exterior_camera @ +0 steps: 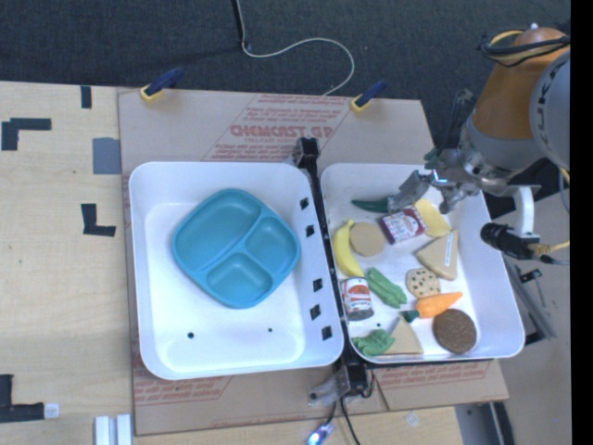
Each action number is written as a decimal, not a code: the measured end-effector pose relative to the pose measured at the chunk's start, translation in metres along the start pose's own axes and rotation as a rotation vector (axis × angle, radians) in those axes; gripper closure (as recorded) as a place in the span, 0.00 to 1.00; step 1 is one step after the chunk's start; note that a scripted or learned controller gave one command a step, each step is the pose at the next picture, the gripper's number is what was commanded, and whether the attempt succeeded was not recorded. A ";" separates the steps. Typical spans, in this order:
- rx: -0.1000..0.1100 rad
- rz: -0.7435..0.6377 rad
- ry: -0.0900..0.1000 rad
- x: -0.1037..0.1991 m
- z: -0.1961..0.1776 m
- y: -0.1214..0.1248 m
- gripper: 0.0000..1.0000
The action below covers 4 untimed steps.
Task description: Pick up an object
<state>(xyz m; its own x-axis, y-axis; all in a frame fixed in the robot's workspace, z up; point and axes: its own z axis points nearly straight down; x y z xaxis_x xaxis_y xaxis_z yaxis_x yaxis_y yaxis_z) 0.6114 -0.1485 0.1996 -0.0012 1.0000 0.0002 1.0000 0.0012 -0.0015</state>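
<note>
- The gripper [428, 189] hovers over the far part of the right bin [505, 290], just above a small red-and-white packet [401, 224] and a yellow piece [431, 218]; I judge the packet the likeliest target.
- The step looks like the approach: nothing sits between the fingers, which seem a little apart.
- Next, it needs a straight descent so the fingers straddle the packet's short sides.
- The packet lies flat, its long axis running from near-left to far-right.
- Just beside it lie a round tan biscuit [367, 239], a banana [346, 249] and a dark green chilli [378, 204].
- The left bin [157, 276] holds a blue divided plate [236, 247].
</note>
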 end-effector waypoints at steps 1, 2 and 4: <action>-0.006 -0.004 0.000 0.040 -0.077 -0.026 0.00; -0.006 -0.006 0.001 0.088 -0.133 -0.053 0.00; -0.001 -0.001 -0.002 0.163 -0.282 -0.074 1.00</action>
<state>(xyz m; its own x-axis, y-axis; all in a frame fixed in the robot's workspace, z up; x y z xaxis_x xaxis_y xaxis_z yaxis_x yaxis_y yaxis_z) 0.5374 0.0147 0.4819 -0.0024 1.0000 -0.0017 1.0000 0.0024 -0.0003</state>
